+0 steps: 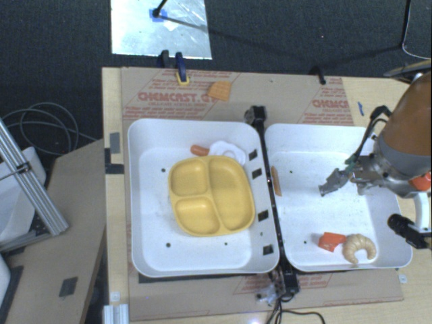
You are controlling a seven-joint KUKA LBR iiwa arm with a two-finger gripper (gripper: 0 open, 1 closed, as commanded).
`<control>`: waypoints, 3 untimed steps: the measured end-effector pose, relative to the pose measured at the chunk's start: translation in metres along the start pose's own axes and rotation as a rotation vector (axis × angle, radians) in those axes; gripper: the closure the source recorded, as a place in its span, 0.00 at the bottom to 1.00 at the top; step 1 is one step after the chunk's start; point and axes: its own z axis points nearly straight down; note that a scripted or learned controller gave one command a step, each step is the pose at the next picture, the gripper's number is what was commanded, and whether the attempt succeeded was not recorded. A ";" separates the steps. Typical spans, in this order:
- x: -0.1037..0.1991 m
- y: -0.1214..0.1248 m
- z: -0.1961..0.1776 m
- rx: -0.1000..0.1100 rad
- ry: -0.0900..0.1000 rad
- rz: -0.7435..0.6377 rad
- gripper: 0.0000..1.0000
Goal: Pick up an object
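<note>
End effector [331, 183] hangs over the middle of the right bin [304, 140], can't tell its grip state, nothing seen between tips. Croissant [358, 247] and orange block [331, 241] lie touching near the bin's front edge, well apart from it.

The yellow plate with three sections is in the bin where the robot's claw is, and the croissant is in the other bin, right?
Not quite. The camera view shows the yellow plate in the left bin, while the claw hangs over the right bin. The croissant lies in that right bin too, beside an orange piece.
</note>
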 end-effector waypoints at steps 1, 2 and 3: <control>0.096 0.054 0.011 -0.004 0.004 -0.012 0.00; 0.046 0.003 0.011 0.004 -0.001 0.007 0.00; 0.220 0.080 -0.156 -0.023 0.008 -0.020 0.00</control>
